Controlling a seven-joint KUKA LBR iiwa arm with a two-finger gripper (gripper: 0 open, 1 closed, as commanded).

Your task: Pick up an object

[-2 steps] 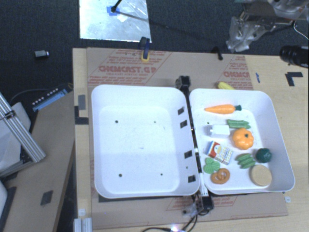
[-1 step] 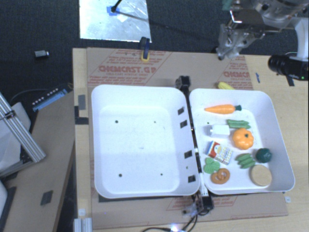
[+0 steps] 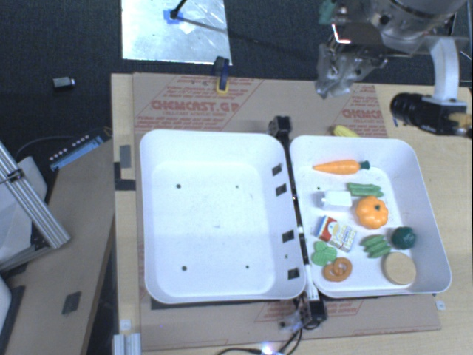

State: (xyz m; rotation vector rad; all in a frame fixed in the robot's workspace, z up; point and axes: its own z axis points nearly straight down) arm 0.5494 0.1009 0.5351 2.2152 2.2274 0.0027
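The right bin [image 3: 421,191] holds several toy foods: a carrot [image 3: 338,167], a white block [image 3: 336,198], green beans [image 3: 365,190], an orange pumpkin [image 3: 372,211], a small colourful box [image 3: 337,234], a pretzel [image 3: 338,269], a tan round disc [image 3: 399,268] and a dark green vegetable [image 3: 403,237]. My gripper [image 3: 334,80] hangs high above the bench, beyond the right bin's far edge, with nothing seen under it.
The left bin [image 3: 214,213] stands beside the right one, joined by a black divider [image 3: 288,191]. A yellow piece [image 3: 344,132] lies outside the right bin's far rim. A yellow-blue clamp [image 3: 221,77] sits on the cardboard at the back.
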